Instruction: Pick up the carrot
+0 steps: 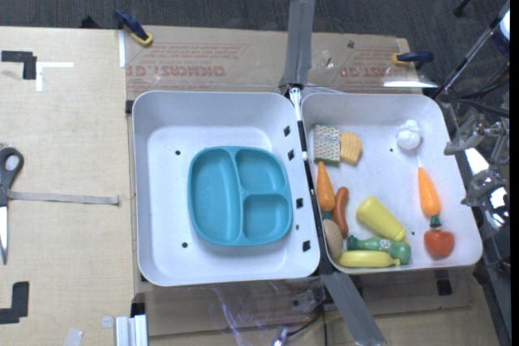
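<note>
Camera view. Carrot (pixel 428 191) lies in the right bin (pixel 381 103), near its right wall, tip toward the back, clear of the other items. Just in front of it sits a tomato (pixel 439 242). A second orange piece (pixel 325 185) lies against the left wall beside a sausage (pixel 341 210). Left bin (pixel 154 174) carries a blue divided plate (pixel 241 196). Arm hardware crowds the right edge; pincer state: cannot tell.

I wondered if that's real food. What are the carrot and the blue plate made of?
The carrot looks like moulded plastic: even orange, smooth, faintly glossy, so likely a toy. The blue plate also seems plastic: uniform teal, rounded moulded compartments, soft sheen. Neither can be confirmed from sight alone.
</note>
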You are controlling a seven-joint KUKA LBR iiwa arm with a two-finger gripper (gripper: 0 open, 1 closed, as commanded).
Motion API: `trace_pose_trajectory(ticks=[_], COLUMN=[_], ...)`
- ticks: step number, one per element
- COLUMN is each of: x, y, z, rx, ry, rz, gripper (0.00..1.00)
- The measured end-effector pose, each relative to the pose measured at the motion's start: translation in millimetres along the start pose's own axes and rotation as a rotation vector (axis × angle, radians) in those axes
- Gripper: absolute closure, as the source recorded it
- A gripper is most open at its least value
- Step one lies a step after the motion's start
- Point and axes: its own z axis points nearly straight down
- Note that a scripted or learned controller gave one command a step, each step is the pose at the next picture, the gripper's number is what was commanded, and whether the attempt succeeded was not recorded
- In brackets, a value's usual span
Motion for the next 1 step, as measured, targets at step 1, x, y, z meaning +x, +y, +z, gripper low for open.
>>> trace_pose_trajectory(ticks=[1], x=[-29.8], y=[-10.2], z=[139.6], rx=[-0.001], ry=[0.000], rz=[-0.418], gripper=[0.00])
